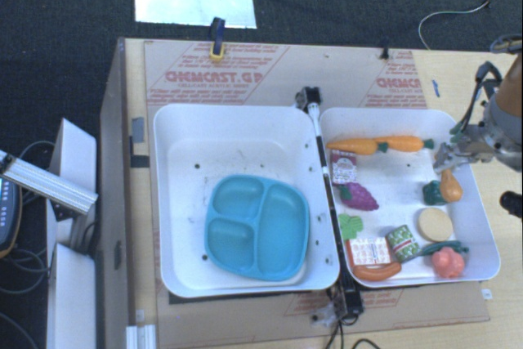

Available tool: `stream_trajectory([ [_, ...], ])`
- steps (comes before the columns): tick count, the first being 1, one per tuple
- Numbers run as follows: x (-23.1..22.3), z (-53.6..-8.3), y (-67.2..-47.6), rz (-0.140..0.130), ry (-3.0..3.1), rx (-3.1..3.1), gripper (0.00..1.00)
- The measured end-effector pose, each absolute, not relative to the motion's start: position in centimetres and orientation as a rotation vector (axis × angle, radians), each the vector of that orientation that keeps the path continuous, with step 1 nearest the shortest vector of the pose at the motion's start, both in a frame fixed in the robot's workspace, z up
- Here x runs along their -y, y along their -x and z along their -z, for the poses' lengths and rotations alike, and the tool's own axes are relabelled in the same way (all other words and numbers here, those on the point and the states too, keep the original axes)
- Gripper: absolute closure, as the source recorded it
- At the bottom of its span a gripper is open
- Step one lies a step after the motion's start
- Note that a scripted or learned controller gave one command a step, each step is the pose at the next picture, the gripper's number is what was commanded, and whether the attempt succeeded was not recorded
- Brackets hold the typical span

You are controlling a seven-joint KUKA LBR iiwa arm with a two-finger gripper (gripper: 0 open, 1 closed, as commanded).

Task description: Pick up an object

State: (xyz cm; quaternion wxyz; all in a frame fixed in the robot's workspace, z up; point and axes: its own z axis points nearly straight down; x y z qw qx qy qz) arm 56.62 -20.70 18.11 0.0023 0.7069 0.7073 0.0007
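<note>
Red "CHEMCAST GP" print, slanted, on the brown paper sheet (pixel 237 65) behind the left bin, same red print partly readable on the paper (pixel 400 82) behind the right bin; small food cartons' labels too small to read.

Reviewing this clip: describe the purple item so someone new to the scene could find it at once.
Look at the right-hand bin, the one full of toy food. Near its left wall, just below the small red-and-white carton and above the green leafy piece, lies the bunch of grapes. It is the only purple thing there, with a bumpy surface.
</note>
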Motion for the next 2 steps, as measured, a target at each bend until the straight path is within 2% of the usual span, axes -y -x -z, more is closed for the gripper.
stream_trajectory([
  [1,18.4,-17.6,-61.9,-0.003,-2.216,-2.224,1.00],
  [2,14.4,-21.6,-67.0,-0.004,-2.213,-2.225,1.00],
])
